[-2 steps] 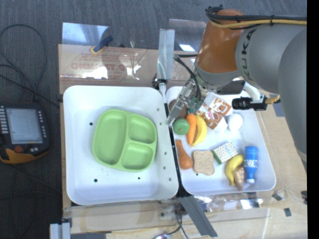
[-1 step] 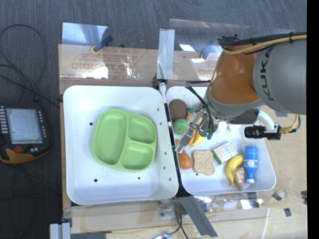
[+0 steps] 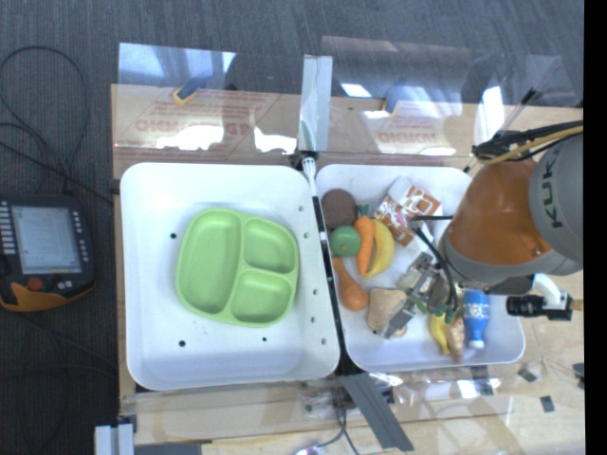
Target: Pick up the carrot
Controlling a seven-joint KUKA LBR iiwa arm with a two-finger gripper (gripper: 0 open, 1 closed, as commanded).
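Note:
The carrot (image 3: 365,243) is orange with a green top. It lies in the right bin (image 3: 498,354) near its left wall, between a green round fruit (image 3: 344,242) and a yellow banana (image 3: 382,247). A second orange, elongated piece (image 3: 350,290) lies just below it along the bin's left wall. My gripper (image 3: 410,301) hangs low over the middle of the right bin, to the right of and below the carrot. It sits beside a beige bread-like item (image 3: 385,307) and is apart from the carrot.
In the right bin there are also a brown item (image 3: 337,204), a snack packet (image 3: 411,207), a blue bottle (image 3: 474,317) and a small yellow piece (image 3: 438,333). The left bin (image 3: 152,349) bears a green divided plate (image 3: 237,265). A teach pendant (image 3: 43,249) lies far left.

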